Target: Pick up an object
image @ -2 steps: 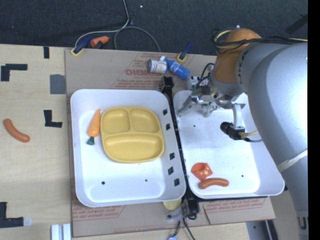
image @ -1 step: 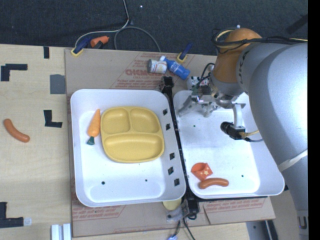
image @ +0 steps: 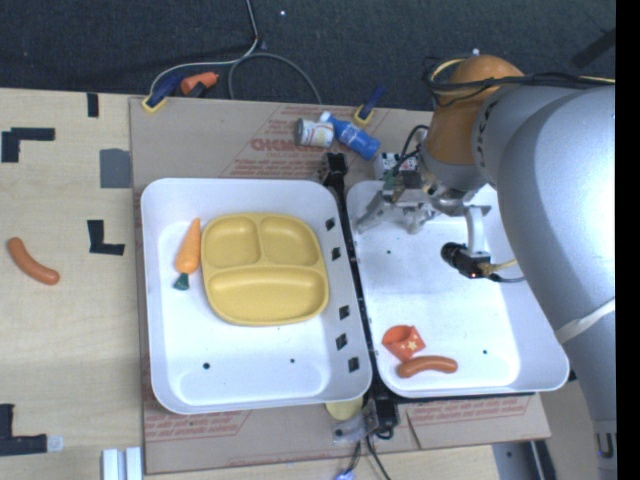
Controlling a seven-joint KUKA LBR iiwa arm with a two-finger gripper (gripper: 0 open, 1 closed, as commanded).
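While nothing is lifted yet, you are at the approach step: the claw hangs over the far end of the right bin, and whether it is spread or closed cannot be told from this slant; no object is seen in it.

Items, right bin:
- Sausage, smooth, reddish-brown, a short rounded cylinder lying flat near the front wall.
- Red piece, glossy and lumpy, perhaps a toy pepper or tomato slice, just behind the sausage and near touching it.

Items, left bin:
- Yellow tray, matte plastic, three compartments, rounded corners.
- Carrot, orange, tapered, green stub at the near end, lying beside the tray's left edge.

Items, desk:
- Second sausage well apart to the left.
- Small white and blue bottle on its side behind the bins.

Next move, as a judgement: you need to bring the claw toward the front of the right bin, square it across the sausage's short axis, and descend. Smooth, round surfaces may slip or roll.
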